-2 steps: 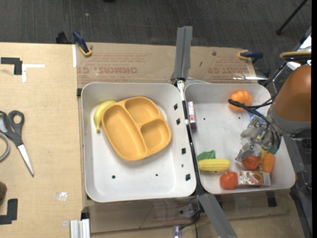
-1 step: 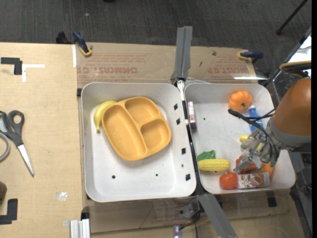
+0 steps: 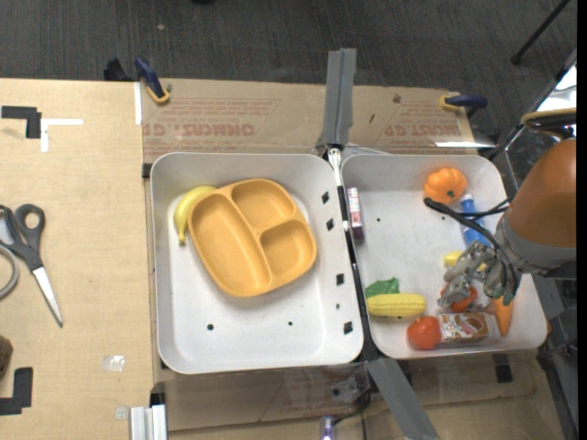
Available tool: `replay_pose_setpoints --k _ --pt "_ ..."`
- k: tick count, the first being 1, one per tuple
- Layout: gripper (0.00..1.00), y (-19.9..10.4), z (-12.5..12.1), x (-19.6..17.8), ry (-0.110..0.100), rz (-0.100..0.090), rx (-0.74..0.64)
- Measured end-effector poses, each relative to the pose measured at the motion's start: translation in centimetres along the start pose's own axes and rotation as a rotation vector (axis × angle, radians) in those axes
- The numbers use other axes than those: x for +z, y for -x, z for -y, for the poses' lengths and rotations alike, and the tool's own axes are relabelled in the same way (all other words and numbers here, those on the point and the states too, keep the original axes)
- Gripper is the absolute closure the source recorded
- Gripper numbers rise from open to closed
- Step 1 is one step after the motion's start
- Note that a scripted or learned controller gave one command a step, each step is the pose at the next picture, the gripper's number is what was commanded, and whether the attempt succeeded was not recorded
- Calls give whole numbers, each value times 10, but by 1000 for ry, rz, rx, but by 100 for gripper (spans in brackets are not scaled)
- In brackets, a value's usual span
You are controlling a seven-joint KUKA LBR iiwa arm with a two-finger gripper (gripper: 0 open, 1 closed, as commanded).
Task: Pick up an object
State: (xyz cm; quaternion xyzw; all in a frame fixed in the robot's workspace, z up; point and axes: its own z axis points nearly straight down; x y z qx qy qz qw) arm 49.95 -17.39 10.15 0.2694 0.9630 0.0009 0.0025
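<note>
My gripper (image 3: 474,278) is low in the right bin (image 3: 394,236), near its right wall, among a cluster of toy foods. Around it lie a small yellow piece (image 3: 453,259), a red-orange piece (image 3: 457,298), a carrot (image 3: 503,317) and a printed packet (image 3: 464,327). A red tomato (image 3: 424,333) and a corn cob (image 3: 396,305) with a green leaf (image 3: 382,287) lie to its left near the front wall. An orange pumpkin (image 3: 446,185) and a blue item (image 3: 468,209) sit farther back. The arm's orange band (image 3: 550,195) hides the bin's right edge.
The left bin (image 3: 183,337) holds a yellow divided plate (image 3: 252,235) with a banana (image 3: 188,209) tucked behind it. A small dark bar (image 3: 354,216) lies by the divider between the bins. Scissors (image 3: 35,259) lie on the bench at far left.
</note>
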Motion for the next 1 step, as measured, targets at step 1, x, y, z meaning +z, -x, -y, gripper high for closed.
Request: replay_pose_setpoints --k 1 --pt "100 -28 -62 -136 -2 -1 22"
